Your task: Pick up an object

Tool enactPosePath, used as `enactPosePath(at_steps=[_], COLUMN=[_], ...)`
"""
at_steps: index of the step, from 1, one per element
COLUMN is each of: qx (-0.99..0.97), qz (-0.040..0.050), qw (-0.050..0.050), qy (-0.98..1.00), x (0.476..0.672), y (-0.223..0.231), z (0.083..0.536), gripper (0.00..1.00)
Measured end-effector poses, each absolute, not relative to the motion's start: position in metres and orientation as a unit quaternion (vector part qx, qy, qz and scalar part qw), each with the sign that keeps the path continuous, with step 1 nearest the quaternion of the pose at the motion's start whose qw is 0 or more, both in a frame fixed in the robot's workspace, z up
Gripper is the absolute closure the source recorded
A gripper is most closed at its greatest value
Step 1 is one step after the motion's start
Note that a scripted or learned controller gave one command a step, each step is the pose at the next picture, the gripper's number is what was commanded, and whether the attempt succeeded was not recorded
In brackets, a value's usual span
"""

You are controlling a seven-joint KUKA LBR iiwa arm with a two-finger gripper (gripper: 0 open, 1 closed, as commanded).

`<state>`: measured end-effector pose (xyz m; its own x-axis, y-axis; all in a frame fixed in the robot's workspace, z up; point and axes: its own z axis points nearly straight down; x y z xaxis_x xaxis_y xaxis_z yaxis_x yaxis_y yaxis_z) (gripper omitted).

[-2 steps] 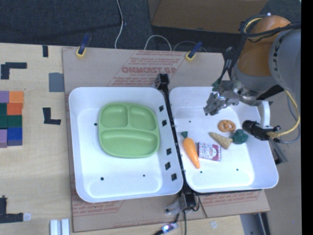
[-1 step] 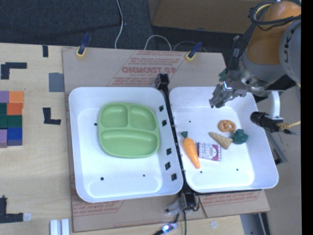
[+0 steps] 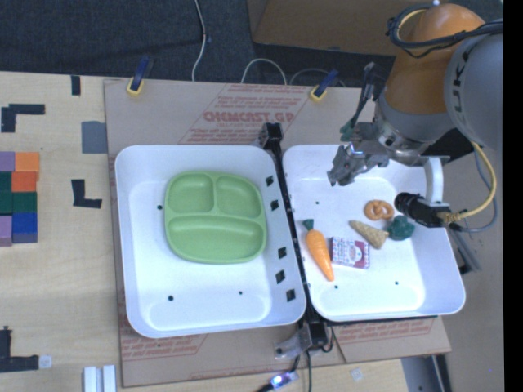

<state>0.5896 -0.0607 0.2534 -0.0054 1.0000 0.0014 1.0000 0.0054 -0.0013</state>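
Observation:
The right white bin point(image 3: 425, 296) holds an orange carrot point(image 3: 319, 254), a pink-and-white packet point(image 3: 350, 252), a tan wedge point(image 3: 369, 233), a brown pretzel-like ring point(image 3: 378, 210) and a dark teal piece point(image 3: 401, 228). My gripper point(image 3: 346, 168) hangs over the back left part of this bin, pointing down and left. It is above and left of the objects, apart from all of them. Nothing shows between its fingers.
The left white bin point(image 3: 139, 300) holds a green divided plate point(image 3: 216, 216). A black divider point(image 3: 282, 211) runs between the bins. Colored blocks point(image 3: 20, 198) sit at the far left of the bench. A black cable fitting point(image 3: 419, 208) hangs by the right bin.

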Motion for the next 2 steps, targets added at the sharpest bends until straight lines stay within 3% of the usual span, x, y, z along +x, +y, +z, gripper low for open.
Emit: enactPosePath(at_steps=[2], qx=[-0.705], qz=[0.0009], qw=[0.002], qy=[-0.71], x=[0.561], y=[0.058], z=[0.235], gripper=[1.0])
